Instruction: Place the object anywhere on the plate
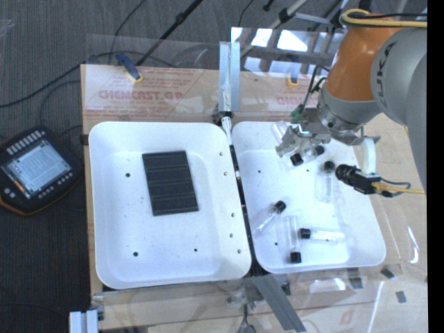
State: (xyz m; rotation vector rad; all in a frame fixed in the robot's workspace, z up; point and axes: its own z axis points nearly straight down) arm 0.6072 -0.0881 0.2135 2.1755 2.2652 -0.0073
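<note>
vials [320, 235], clear and faint, lie below the hand [297, 146].

A handheld control pendant [36, 170] with a screen lies on dark carpet [55, 26], cables [149, 12] nearby

Left bin [111, 255]: holds a dark ribbed plate [170, 182], lying flat near its middle.
Right bin [361, 245]: several clear vials with black caps [277, 207], scattered loose.
Arm [378, 54]: reaches in over the right bin's far corner.
Gripper [297, 144]: low above the right bin, just beside a black-capped vial.
Table [159, 96]: brown board under both bins.
</note>
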